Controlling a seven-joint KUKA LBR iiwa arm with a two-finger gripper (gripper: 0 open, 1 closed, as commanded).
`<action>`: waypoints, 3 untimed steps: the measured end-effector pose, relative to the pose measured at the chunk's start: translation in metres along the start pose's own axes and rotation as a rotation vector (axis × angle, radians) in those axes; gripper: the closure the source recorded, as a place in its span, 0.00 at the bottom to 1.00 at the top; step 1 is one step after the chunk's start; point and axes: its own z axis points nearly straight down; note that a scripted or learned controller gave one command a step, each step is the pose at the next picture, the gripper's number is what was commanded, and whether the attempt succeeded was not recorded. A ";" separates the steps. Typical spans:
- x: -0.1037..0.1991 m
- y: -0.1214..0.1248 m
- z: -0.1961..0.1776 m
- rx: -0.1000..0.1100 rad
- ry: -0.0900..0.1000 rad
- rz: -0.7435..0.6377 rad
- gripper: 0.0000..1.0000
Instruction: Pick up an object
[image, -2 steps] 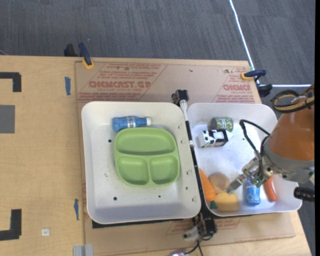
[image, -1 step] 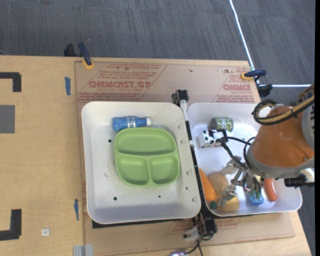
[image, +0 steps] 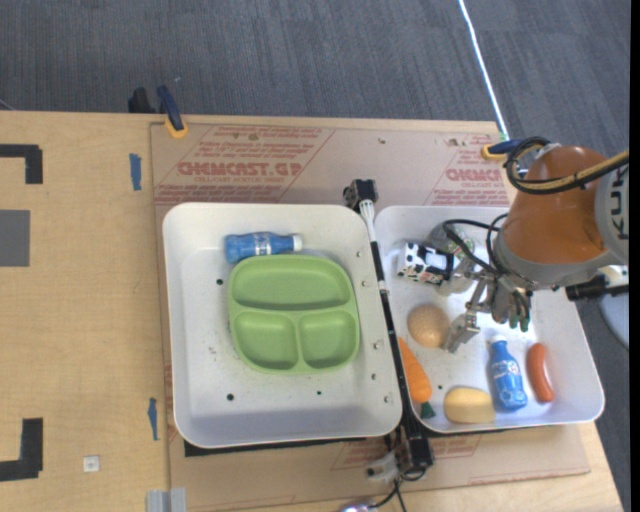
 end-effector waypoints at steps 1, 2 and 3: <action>0.050 -0.085 0.000 0.002 0.004 -0.157 0.00; -0.013 -0.021 0.000 -0.002 -0.001 -0.702 0.00; -0.027 0.010 0.000 -0.003 -0.001 -0.967 0.00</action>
